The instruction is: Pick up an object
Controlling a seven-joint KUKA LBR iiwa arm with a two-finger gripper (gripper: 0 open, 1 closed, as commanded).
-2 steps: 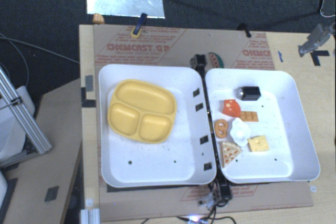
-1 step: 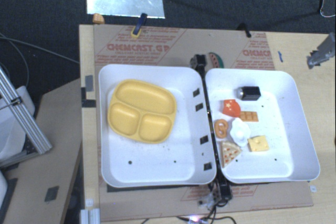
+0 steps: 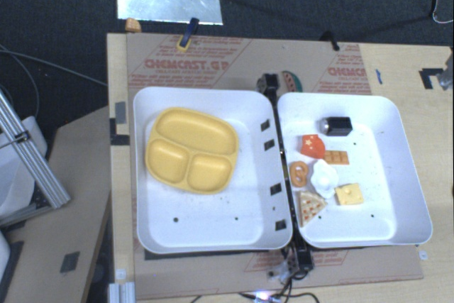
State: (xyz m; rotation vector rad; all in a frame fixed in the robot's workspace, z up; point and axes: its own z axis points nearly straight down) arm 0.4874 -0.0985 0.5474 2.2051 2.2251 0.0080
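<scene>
so here's what you had at that moment: two shallow white plastic bins sat side by side on the cardboard-covered bench [image 3: 234, 57], touching along a seam down the middle of the frame. that layout looked like the usual source-and-destination setup, though that's my guess from the task alone.

the left white bin [image 3: 159, 223] held just one thing, a yellow plastic divided tray [image 3: 191, 150] with three compartments, lying flat in the upper left part of the bin, with nothing in its compartments.

the right white bin [image 3: 397, 188] was where all the pickable stuff was, bunched toward its left half near the seam. you had a small black block [image 3: 338, 125] at the top of the group, a red tomato-like toy [image 3: 312, 145] just below it, a brown waffle-like bar [image 3: 336, 157] just beside that, a pretzel-shaped toy [image 3: 299, 172] close to the seam, a white crumpled lump [image 3: 325, 177] in the middle, a pale yellow cheese-like cube [image 3: 348, 194] to its right, and a pizza-slice-shaped toy [image 3: 309, 206] at the bottom. the white lump touched or overlapped a couple of neighbours, so i'd bet the black block or the cheese cube were easier grabs since they sat more apart.

as for the claw, i can't tell you its state.
</scene>
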